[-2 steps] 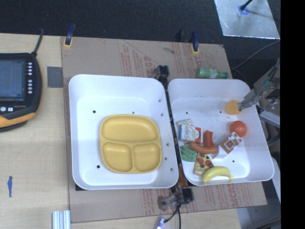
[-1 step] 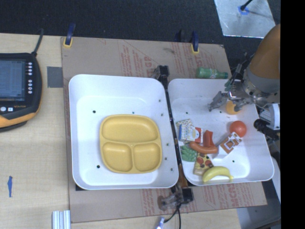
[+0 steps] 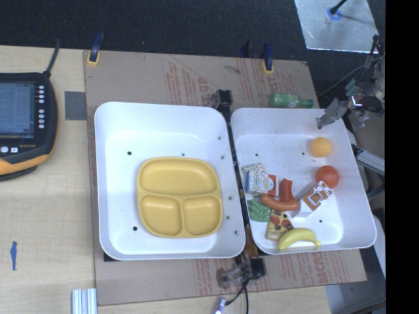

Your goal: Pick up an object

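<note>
The gripper (image 3: 330,115) sits at the far right corner of the right-hand shallow white bin (image 3: 288,126), low over the rim, and whether its fingers are wide or narrow I cannot tell at this size. Nothing shows between them, so I judge the pick not yet begun: this is the approach step.

The nearest candidate is the small round orange ball (image 3: 321,147), lying alone near the bin's far right side, just beside the gripper. The round red tomato-like toy (image 3: 327,175) lies a little nearer the front, also apart from its neighbours. Either would need a short move inward and a descent straight down.

The remaining pieces crowd the bin's front left part: a white printed packet (image 3: 255,177), a red sausage-shaped toy (image 3: 280,203), a red-and-white carton (image 3: 317,195), a pizza-slice toy (image 3: 279,223) and a yellow plastic banana (image 3: 298,239) by the front edge. They touch or overlap, so a grasp there risks nudging neighbours.

The left white bin (image 3: 118,142) holds a yellow three-compartment plastic tray (image 3: 178,197). On the counter (image 3: 39,241), a green bottle (image 3: 290,100) lies beyond the right bin's far edge, and a black-and-orange handheld control pendant (image 3: 23,126) rests at the left edge.
</note>
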